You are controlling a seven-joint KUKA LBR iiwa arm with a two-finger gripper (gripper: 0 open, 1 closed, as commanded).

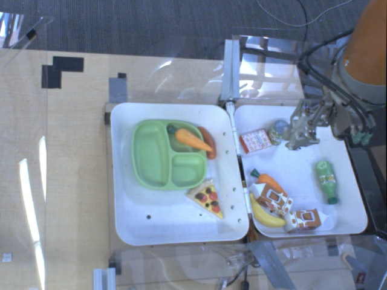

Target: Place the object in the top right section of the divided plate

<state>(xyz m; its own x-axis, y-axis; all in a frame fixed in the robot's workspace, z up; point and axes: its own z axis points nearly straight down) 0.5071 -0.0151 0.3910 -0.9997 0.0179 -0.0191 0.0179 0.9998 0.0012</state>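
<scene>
- The green divided plastic plate looked smooth and faintly glossy.
- The orange toy carrot in its top right section seemed smooth, matt plastic.
- The two shallow white plastic bins had a smooth, slightly shiny surface.
- The light wooden desk showed a fine grain under glare streaks.
- The green plastic bottle was glossy.
- The grey metal gripper looked dull.
</scene>
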